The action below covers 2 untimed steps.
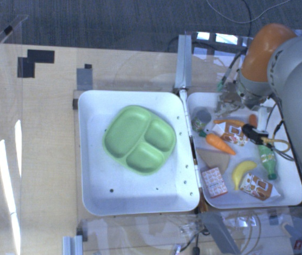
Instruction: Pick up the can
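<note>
The can (200, 118) lies in the right bin's (292, 195) far left corner, close to the wall between the two bins, with a silver end and a greenish label. My gripper (227, 106) hangs over the far part of that bin, a little to the right of the can and apart from it. The grey arm and its orange band reach in from the right and hide the bin's far right corner.
Near the can, the right bin holds a carrot (220, 143), a banana (243, 172), a green bottle (267, 161), a red-checked packet (214, 181) and two small printed boxes (257, 186). The left bin (95, 195) holds a green divided plate (140, 138).
</note>
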Motion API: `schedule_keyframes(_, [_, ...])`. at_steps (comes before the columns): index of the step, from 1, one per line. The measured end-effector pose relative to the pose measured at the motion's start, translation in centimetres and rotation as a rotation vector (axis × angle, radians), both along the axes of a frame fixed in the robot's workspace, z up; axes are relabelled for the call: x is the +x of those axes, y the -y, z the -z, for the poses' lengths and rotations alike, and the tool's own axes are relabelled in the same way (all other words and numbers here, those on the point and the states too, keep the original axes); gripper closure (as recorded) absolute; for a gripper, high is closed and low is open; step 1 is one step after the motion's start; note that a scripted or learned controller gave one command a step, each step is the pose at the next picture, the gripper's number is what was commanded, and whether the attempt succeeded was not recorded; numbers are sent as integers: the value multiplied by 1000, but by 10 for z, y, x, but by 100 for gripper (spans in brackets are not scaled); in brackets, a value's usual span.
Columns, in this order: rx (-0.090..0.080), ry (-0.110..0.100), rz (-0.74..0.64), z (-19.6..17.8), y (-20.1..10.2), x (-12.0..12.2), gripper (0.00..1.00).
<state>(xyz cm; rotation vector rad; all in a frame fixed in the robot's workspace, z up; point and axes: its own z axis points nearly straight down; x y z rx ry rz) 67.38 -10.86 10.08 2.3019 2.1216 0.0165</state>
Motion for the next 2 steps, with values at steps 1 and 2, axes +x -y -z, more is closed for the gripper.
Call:
schedule_keyframes(1, [0, 0, -1, 0, 0, 0, 0])
schedule_keyframes(2, [3, -8, 160, 13, -22, -3, 0])
